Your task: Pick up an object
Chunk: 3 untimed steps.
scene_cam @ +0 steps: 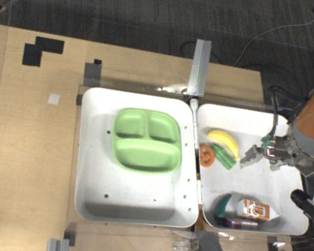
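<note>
One gripper (254, 155) hangs over the right bin (293, 124), reaching in from the right, and from here I cannot tell how it is set; its grey tip is small and blurs against the white floor. It sits just to the right of a little cluster near the bin's left wall, apart from it as far as I can see. That cluster is a yellow banana (225, 140), curved and lying on its side, with a green oblong piece (224, 157) pressed against its lower edge, and an orange round thing (206, 155) just left of that, close to the divider between the bins. What the green piece and the orange one really are is hard to make out.

Behind the tip, the wrist carries dark cabling and a green spot, then the grey arm (313, 150) and its orange band, cut off by the picture's right side.

Near the front wall of the same bin lie a small orange-and-white carton (256, 209), a dark teal object (223, 204) to its left, and a thin dark red stick-like thing (240, 222) below them; these three overlap and their edges run together.

The left bin (93, 160) holds a light green divided tray (146, 139), three compartments, lying flat near the middle.
</note>
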Motion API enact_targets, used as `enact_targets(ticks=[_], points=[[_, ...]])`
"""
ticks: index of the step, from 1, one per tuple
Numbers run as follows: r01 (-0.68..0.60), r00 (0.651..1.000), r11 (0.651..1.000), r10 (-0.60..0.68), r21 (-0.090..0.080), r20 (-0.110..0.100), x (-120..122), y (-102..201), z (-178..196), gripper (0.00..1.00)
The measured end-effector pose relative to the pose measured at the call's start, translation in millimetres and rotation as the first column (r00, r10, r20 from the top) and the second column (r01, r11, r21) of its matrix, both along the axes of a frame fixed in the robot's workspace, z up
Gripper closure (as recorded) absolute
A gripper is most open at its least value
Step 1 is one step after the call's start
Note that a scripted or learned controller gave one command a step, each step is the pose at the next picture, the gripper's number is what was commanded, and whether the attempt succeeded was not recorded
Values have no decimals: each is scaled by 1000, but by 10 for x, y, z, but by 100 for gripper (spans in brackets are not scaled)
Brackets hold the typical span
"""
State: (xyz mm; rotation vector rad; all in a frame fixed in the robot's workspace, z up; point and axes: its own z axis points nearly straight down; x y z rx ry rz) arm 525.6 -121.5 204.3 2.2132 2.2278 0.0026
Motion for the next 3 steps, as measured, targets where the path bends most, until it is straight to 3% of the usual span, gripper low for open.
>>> enact_targets(ticks=[1, 2, 3], points=[[152, 988, 988, -152, 1, 0, 769, 261, -621, 0], [105, 995, 995, -105, 0, 3, 475, 647, 345, 0], [339, 941, 941, -339, 1, 3, 147, 950, 1813, 0]])
